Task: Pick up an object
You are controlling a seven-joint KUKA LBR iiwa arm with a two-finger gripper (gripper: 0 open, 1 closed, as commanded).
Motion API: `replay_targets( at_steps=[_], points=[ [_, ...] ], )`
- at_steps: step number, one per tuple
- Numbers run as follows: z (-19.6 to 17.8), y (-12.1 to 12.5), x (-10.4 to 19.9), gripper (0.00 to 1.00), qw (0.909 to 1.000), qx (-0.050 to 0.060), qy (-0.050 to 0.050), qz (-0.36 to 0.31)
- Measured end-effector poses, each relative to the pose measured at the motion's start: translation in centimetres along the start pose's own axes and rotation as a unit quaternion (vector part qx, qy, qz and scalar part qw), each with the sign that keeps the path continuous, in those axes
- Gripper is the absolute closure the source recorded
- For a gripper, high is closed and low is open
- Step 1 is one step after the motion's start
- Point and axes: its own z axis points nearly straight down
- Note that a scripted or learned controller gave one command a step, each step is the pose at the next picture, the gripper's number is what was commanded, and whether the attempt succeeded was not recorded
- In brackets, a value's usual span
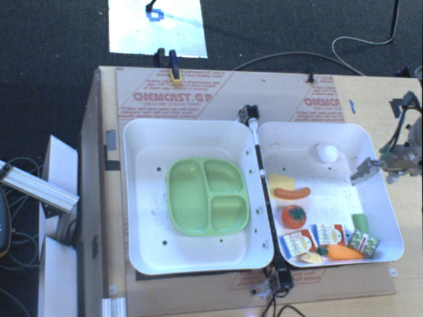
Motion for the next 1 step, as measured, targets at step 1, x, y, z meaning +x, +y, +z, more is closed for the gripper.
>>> replay_targets(
  at_steps=[1],
  points=[
    [13.46, 1.49, 6.99, 0.00, 1.0000, 0.002, 0.002, -0.002]
  ],
)
